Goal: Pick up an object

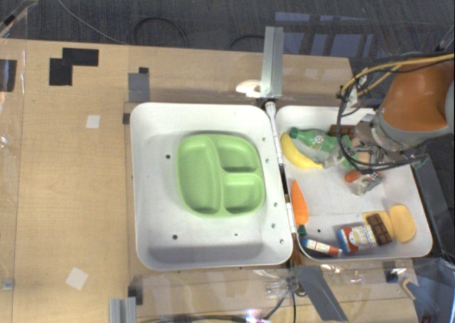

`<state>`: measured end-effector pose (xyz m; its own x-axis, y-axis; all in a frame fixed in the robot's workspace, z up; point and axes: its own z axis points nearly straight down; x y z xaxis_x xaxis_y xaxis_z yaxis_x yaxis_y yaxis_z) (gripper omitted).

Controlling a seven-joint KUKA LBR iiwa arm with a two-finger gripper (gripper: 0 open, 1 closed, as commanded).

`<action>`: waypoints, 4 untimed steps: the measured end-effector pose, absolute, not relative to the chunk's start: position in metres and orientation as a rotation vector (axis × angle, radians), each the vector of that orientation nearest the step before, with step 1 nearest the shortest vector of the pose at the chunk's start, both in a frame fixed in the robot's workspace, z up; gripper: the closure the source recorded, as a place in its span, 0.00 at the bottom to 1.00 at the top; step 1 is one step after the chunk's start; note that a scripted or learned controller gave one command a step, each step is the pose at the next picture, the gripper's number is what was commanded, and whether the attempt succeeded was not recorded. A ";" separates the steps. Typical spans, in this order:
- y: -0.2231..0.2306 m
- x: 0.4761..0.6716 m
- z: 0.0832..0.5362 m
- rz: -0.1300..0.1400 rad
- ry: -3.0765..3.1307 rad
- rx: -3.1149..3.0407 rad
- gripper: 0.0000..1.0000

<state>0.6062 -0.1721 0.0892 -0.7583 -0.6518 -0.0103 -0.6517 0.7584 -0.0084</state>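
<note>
My arm reaches in from the right over the right bin (419, 243), hand (364, 181) low inside it; I cannot tell its state. Nearest lie a bottle (362, 233), then a carrot (300, 203), then a banana (298, 154). The left bin (149, 172) holds a green tray (219, 173).

a robotics lab: wooden bench (64, 193), two white bins (142, 172), cabled arm (416, 101)

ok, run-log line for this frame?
arm over right bin | gripper low near bottle, banana | grasp unconfirmed | green tray in left bin
</note>
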 end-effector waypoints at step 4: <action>-0.113 0.607 0.090 -0.003 2.996 -0.890 0.00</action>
<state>0.6074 -0.1130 0.0896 -0.8375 -0.5462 -0.0149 -0.5461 0.8377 -0.0066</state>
